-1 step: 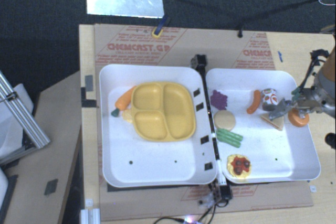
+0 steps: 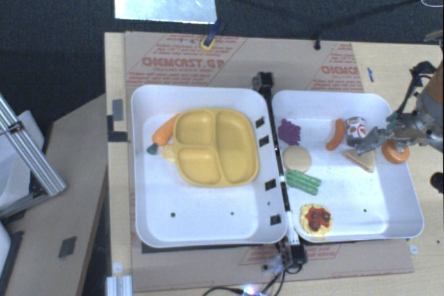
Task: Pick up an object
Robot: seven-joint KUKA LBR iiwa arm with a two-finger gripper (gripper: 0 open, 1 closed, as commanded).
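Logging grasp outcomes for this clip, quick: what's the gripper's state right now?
Gripper: cannot be told if open or closed. It sits low in the right bin by the sandwich wedge; no object visibly held.

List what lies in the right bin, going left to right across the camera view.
Purple grapes → green beans → orange sausage → sandwich wedge → orange slice. The bun, pasta plate, can and pincer overlap these in left-right position, so they are left out.
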